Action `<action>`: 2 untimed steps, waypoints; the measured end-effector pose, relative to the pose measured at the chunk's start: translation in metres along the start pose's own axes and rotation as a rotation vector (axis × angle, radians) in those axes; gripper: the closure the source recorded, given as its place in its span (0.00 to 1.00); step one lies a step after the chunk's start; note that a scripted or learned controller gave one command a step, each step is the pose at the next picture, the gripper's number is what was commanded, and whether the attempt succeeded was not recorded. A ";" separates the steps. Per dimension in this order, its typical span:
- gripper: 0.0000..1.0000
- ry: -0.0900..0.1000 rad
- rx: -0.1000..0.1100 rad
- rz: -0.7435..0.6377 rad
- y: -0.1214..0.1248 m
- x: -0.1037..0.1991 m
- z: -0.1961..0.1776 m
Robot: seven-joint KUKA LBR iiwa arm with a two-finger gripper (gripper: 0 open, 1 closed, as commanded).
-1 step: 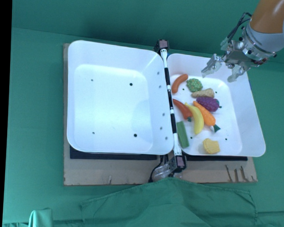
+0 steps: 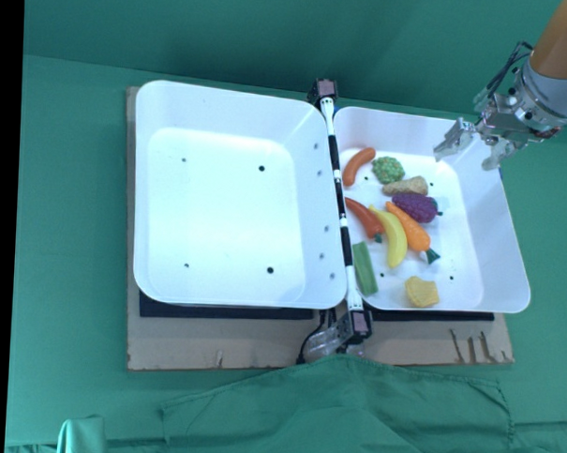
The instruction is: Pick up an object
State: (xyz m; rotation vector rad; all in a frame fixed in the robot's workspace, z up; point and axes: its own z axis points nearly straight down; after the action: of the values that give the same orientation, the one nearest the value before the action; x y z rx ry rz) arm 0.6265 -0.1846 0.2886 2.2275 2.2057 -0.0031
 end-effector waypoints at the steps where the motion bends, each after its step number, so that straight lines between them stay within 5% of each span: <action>1: 0.00 0.004 0.004 -0.004 -0.035 -0.004 0.014; 2: 0.00 0.000 -0.014 -0.007 -0.044 -0.004 -0.092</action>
State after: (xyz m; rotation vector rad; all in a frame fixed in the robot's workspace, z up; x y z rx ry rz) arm 0.5817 -0.1877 0.3802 2.2127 2.2067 0.0119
